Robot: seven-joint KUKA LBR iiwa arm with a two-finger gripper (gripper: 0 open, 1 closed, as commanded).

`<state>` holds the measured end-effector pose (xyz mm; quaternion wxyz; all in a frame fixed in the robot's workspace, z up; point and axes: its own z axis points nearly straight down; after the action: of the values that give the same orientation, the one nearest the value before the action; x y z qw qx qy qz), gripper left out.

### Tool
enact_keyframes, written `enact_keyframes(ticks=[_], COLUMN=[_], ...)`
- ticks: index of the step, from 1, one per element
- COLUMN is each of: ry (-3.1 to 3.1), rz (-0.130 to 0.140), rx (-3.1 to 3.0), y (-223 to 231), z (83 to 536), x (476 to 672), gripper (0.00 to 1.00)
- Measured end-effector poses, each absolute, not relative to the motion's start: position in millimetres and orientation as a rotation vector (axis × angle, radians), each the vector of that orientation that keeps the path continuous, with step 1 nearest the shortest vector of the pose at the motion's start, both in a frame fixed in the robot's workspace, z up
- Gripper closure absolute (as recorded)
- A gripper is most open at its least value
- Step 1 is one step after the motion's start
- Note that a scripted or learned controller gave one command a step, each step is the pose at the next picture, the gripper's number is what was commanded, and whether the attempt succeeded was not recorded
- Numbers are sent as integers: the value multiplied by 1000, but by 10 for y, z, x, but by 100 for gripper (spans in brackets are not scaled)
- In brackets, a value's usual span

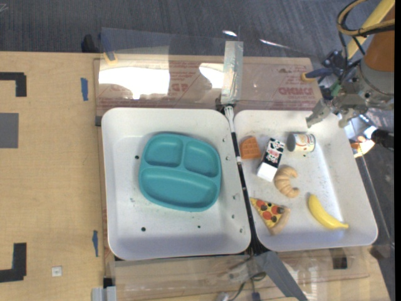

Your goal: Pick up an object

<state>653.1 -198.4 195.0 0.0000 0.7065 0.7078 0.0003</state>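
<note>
Left bin point(119, 187): teal divided plate point(180, 172), lying flat. Right bin point(357, 193): orange piece point(249, 147) far left, black-and-white carton point(270, 158), croissant point(287, 181), pizza slice point(270, 214) near, small can point(302, 142) far, banana point(324, 212) near right. Gripper point(341, 102) above far right corner, holding nothing visible; state of fingers impossible to tell.

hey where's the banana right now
In the camera view, the banana lies in the right bin, near its front right corner, right of the pizza slice and croissant.
</note>
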Motion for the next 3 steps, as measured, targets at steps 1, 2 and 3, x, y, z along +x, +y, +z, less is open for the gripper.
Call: enact_keyframes(ticks=[1, 2, 3], ry=[2069, 2132, 2229], rz=[6, 0, 6], rx=[2357, 2304, 2211], y=[-1605, -1939, -1328], z=[879, 868, 864], x=[6689, 6085, 6624], gripper=[0, 0, 0])
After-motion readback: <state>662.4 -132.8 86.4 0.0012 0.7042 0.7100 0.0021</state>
